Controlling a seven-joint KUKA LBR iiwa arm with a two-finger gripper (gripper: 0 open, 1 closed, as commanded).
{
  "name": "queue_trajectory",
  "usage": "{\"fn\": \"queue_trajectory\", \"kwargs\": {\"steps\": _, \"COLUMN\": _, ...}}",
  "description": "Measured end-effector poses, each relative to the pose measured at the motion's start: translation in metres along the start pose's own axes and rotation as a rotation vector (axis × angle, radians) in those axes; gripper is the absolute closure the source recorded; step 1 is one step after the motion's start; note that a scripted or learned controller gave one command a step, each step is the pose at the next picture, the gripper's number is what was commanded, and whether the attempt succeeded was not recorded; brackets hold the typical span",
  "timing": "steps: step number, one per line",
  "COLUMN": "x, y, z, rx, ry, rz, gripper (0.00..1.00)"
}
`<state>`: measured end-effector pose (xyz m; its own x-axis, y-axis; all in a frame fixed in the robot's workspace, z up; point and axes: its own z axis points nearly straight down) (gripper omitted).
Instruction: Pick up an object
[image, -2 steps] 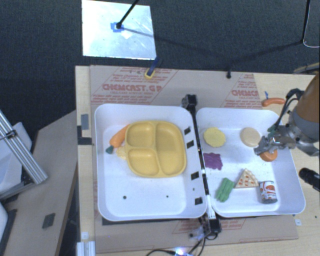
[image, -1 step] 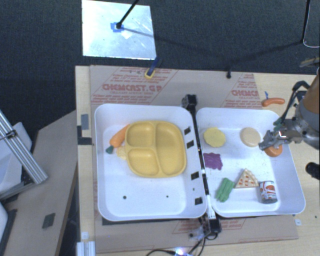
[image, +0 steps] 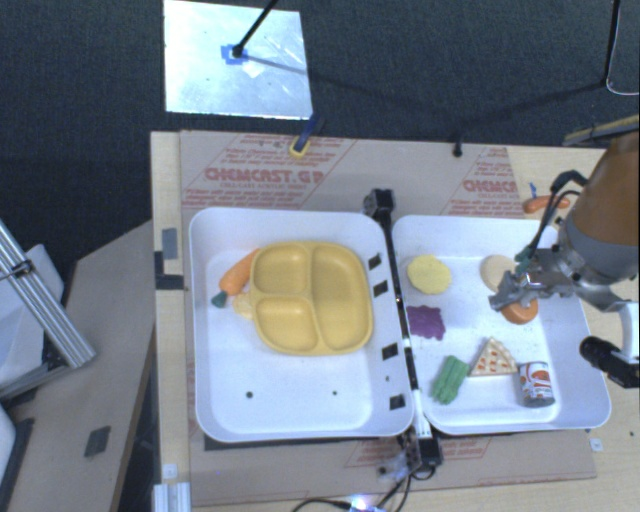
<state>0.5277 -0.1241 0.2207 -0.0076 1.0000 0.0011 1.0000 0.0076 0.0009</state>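
Over the right bin (image: 600, 405) I have the gripper (image: 512, 293) low, right at an orange round piece (image: 520, 312) that sits just below-right of it, touching or nearly. Can't tell how wide the claw is or whether anything's in it. Tan piece (image: 492, 268) just above-left.

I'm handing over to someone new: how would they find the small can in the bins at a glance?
Look at the right-hand bin, the one the arm reaches over. Go to its near right corner, where the can lies just right of the pizza slice. It is the only cylinder there, white and orange-red with a metal-looking end.
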Motion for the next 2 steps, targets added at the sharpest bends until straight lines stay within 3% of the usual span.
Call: {"fn": "queue_trajectory", "kwargs": {"steps": 2, "x": 0.106, "y": -0.026, "z": -0.007, "rx": 0.000, "ry": 0.001, "rz": -0.002, "gripper": 1.00}}
